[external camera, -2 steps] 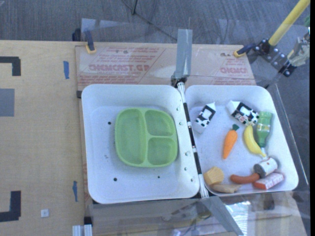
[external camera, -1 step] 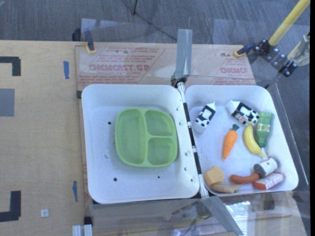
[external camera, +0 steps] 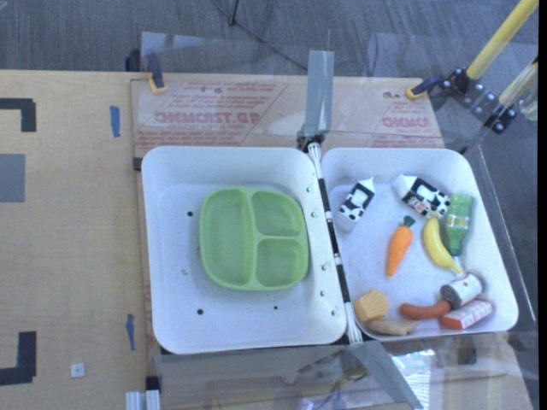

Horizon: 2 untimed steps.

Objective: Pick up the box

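1. Right bin holds three box-like items; can't tell which is the task's box.
2. Cow-print carton: upright, near the bin's left wall, far half.
3. Second cow-print box: lying down nr far edge, just beside green packet.
4. Red-and-white box: lying in near right corner, touching white can and red sausage.
5. Mid-bin: carrot and banana, apart.
6. Near left corner: orange block w/ tan piece by it.
7. Left bin: green divided plate at centre.
8. Gripper state: can't tell.
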Available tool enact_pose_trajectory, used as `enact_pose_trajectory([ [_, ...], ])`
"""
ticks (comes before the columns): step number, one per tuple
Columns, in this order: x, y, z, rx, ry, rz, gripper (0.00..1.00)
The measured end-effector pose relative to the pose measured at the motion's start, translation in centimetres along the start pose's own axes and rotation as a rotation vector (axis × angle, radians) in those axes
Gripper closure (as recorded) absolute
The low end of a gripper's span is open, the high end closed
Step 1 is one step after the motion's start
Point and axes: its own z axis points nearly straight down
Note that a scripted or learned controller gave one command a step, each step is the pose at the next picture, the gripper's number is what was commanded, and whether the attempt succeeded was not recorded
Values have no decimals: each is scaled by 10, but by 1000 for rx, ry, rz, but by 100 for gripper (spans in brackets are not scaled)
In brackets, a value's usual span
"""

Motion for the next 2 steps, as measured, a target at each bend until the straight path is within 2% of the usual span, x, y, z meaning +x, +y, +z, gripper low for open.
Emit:
enact_pose_trajectory([
  [2,2,3,-23,-10,-4,-5,100],
])
